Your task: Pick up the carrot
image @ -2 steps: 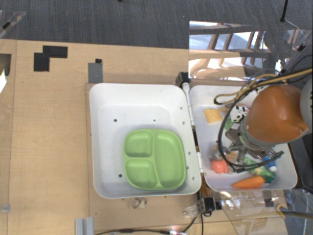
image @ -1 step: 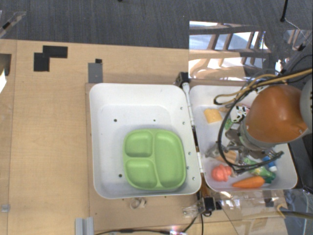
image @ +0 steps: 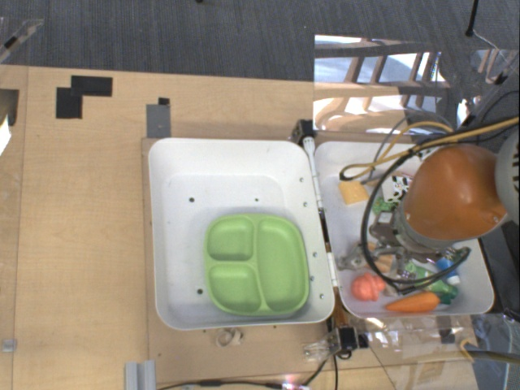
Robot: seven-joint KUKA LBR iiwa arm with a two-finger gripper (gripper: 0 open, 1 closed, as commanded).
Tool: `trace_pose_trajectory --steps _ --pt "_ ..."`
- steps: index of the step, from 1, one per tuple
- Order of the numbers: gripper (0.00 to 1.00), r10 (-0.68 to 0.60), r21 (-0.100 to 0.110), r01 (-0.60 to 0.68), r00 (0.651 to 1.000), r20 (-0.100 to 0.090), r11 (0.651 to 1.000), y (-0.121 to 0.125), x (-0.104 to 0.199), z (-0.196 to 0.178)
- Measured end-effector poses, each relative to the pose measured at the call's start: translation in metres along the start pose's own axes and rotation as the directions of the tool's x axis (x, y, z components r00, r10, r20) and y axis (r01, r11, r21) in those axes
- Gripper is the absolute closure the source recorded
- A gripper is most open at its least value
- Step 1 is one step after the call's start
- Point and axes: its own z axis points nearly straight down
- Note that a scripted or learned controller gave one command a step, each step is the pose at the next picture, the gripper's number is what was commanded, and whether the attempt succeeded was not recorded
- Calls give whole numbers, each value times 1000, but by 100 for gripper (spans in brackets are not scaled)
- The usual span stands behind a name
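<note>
Orange on the wrist band hides most of what you need: the gripper (image: 400, 265) hangs low in the right bin (image: 329, 177), and you cannot tell whether its jaws are apart or together. Just below it, against the bin's near wall, lies the carrot (image: 413, 302), touching nothing metal that you can make out. Watch the crowding. A pink-orange ball (image: 367, 287) sits just beside the carrot's tip, green and blue pieces (image: 443, 284) press at its thick end, so a descent could nudge it or grab a neighbour.
</note>
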Motion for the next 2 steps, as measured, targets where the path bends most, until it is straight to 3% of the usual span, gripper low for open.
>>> trace_pose_trajectory --steps 1,2 --pt "100 -5 14 5 1000 8 1000 -4 -4 -14" --pt "0 -6 12 5 1000 7 1000 -4 -4 -13"
